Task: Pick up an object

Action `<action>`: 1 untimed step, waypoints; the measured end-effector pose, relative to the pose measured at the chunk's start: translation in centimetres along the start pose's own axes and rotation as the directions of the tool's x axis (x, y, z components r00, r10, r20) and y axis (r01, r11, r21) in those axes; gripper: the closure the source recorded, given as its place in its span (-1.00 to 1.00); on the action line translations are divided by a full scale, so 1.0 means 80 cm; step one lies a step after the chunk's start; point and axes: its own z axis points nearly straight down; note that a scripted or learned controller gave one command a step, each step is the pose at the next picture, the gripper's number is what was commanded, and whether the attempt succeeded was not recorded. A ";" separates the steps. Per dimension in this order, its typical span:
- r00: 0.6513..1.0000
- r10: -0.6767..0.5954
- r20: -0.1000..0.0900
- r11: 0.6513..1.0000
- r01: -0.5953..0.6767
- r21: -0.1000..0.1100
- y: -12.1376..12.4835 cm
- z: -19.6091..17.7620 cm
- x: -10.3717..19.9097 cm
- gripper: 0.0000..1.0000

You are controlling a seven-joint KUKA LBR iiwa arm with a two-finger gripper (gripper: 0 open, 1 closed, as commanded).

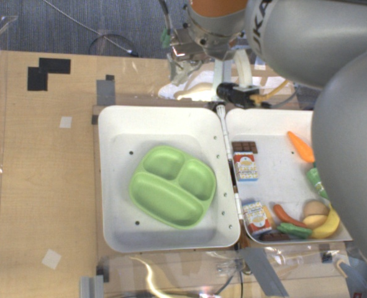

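My gripper (193, 67) hangs over the bench just beyond the far rim of the two bins, near where they meet. The left bin (118, 228) holds a green divided plate (174, 185). Several small items lie in the right bin (270, 126): a brown chocolate bar (244, 147), a small white carton (247, 167), an orange carrot (301, 146), another small box (256, 214), a red sausage (286, 215), a pale potato (315, 209) and a yellow banana (328, 223). The grey arm covers the right bin's right side.
A green item (315, 180) peeks out beside the arm at the right bin's edge. A dark green vegetable (292, 229) lies along the near wall. Black tape marks (46, 72) sit on the wooden bench far left. Cables (112, 42) trail across the floor behind.
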 end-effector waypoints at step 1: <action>1.000 -0.004 0.001 1.000 0.004 -0.006 0.002 -0.016 0.000 1.00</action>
